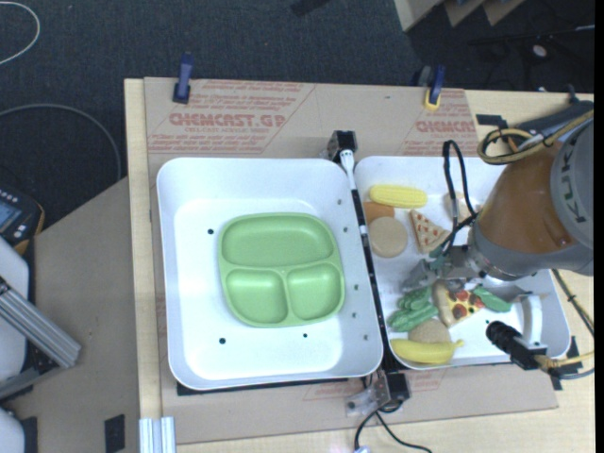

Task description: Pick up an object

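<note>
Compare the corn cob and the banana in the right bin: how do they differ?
The corn cob lies near the bin's far end and looks bumpy; the banana lies at the near end and looks smooth. The corn cob is fairly straight; the banana curves. Both are yellow, lie roughly crosswise, and sit apart from the arm.

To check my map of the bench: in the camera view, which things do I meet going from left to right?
Left white bin → green three-compartment plastic tray → round tan toy cookie → triangular toy pizza slice → grey arm with orange band. The toys under the gripper overlap, so I leave them out.
</note>
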